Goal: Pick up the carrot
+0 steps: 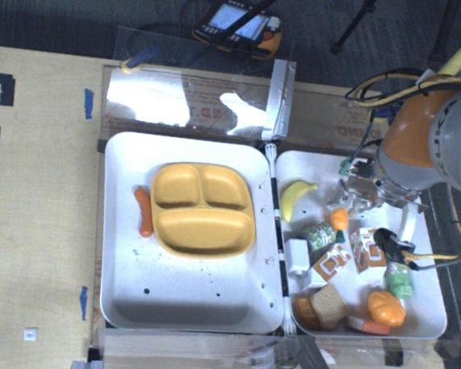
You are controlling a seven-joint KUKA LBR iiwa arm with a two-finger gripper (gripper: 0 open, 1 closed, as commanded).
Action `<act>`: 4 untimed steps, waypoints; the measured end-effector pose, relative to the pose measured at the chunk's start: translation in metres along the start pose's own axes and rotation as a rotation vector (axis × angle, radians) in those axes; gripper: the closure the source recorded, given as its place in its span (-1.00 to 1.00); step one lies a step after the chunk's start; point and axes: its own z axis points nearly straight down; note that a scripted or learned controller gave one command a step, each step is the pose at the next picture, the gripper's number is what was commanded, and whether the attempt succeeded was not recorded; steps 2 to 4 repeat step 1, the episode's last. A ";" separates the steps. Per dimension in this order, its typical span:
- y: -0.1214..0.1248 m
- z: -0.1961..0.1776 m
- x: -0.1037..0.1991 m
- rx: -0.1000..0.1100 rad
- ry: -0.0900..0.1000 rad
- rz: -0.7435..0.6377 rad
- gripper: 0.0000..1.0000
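Observation:
A long orange carrot (144, 212) lies in the left bin (195, 298), against the left side of a yellow divided plate (203, 208). My gripper (348, 204) hangs over the right bin (433, 309), near its back middle, far from that carrot. Right under the gripper sits a small round orange piece (339, 220); I cannot tell whether it is touched or held. A thin orange-red stick (371, 325) lies at the right bin's front, beside a round orange fruit (386, 308).
The right bin is crowded: a banana (296, 198) at its back left, a green-labelled can (320, 236), small printed packets (367, 251), a green piece (399, 280), and a bread slice (328, 305) in front. A metal divider (278, 103) stands behind the bins.

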 end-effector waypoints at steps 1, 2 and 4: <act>0.005 -0.069 0.012 0.003 0.001 -0.053 1.00; 0.005 -0.069 0.012 0.003 0.001 -0.053 1.00; 0.005 -0.069 0.012 0.003 0.001 -0.053 1.00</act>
